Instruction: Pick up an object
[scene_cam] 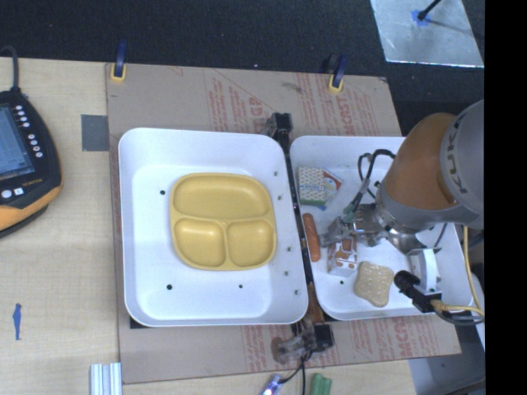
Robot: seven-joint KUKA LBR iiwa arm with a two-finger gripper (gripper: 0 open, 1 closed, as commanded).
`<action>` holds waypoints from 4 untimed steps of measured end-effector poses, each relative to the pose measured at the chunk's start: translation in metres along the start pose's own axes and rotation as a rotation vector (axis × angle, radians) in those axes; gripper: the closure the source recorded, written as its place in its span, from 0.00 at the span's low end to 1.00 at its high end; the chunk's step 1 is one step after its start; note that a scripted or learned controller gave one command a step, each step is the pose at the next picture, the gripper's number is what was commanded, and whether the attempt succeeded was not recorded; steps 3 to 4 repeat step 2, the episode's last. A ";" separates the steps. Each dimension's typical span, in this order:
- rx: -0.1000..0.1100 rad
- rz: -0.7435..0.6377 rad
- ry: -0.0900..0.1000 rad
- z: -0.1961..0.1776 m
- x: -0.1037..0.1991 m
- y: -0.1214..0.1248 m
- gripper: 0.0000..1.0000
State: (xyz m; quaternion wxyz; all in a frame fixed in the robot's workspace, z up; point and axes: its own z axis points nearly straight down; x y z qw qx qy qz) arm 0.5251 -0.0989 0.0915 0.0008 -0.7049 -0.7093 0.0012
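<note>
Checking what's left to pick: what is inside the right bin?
In the right bin: a small packet, a sausage, a beige sponge and a small carton by the gripper. The arm covers the rest.

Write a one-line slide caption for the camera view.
KUKA arm lowers its tool among small items in the right bin; a yellow divided tray sits in the left bin.

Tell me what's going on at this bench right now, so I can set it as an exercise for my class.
A grey arm with an orange band reaches from the right into the right-hand white bin. Its tool is low among small items there: a patterned packet, a sausage-like piece and a beige bread-like piece. Nothing can be seen gripped. The left bin holds a yellow divided plate.
</note>
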 end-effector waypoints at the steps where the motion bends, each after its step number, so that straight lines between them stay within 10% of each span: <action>1: 0.002 -0.005 -0.002 -0.010 -0.001 0.000 1.00; 2: -0.001 0.001 0.002 -0.101 0.081 0.021 1.00; 4: -0.001 0.001 0.002 -0.101 0.081 0.021 1.00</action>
